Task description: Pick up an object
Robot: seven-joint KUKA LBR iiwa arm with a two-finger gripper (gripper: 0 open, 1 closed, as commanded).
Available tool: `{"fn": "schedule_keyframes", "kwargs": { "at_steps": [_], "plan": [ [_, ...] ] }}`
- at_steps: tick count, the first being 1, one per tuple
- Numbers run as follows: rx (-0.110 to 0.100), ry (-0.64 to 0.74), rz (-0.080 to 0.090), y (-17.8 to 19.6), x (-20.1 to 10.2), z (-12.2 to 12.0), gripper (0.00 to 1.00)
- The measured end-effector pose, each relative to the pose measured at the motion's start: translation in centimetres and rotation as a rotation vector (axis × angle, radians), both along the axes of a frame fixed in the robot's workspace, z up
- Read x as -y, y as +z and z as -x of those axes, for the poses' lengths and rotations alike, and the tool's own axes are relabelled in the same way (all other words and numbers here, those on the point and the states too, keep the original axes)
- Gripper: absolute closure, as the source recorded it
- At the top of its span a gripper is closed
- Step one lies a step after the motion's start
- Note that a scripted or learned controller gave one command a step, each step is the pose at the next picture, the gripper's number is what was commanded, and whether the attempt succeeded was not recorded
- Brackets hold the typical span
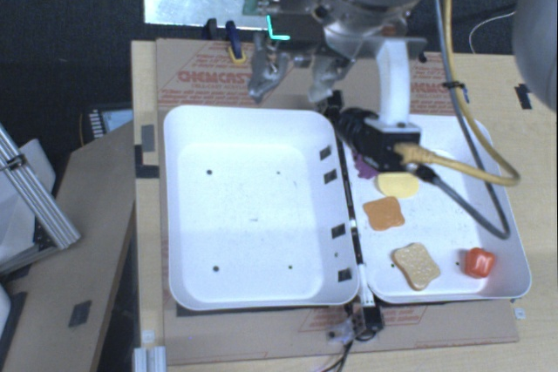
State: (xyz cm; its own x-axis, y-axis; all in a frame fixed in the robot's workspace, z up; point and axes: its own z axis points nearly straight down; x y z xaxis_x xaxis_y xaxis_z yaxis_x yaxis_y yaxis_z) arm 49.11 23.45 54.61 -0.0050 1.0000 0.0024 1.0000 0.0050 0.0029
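**Operator:** Where was the gripper at that moment?

**Observer:** You had the gripper (pixel 290 91) over the far rim of the left bin (pixel 253 213), above the printed cardboard sheet (pixel 196 76). Its two fingers were spread well apart and nothing sat between them.

**Operator:** And the things to pick?

**Observer:** All of them lay in the right bin (pixel 514 279), well apart from your gripper.
- The yellow piece (pixel 398 185) was flat and rounded, and lay nearest the divider.
- Just in front of it was the orange piece (pixel 384 213), flat and roughly square, like toast.
- The tan slice (pixel 416 265) was bread-shaped with a speckled face, and lay close to the near rim.
- To its right, apart from it, was the red piece (pixel 478 262), small, glossy and chunky.
- A purple scrap (pixel 364 167) showed behind the yellow piece, too small for you to identify.
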Motion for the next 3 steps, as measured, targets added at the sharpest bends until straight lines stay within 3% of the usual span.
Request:
{"fn": "schedule_keyframes", "kwargs": {
  "at_steps": [1,2,3],
  "plan": [
    [0.003,0.001,-0.002,1.2,0.0,0.0,1.00],
    [-0.002,-0.006,0.004,-1.4,0.1,-6.2,1.00],
    [0.000,-0.005,0.002,-1.1,0.0,-9.8,1.00]
  ]
}}
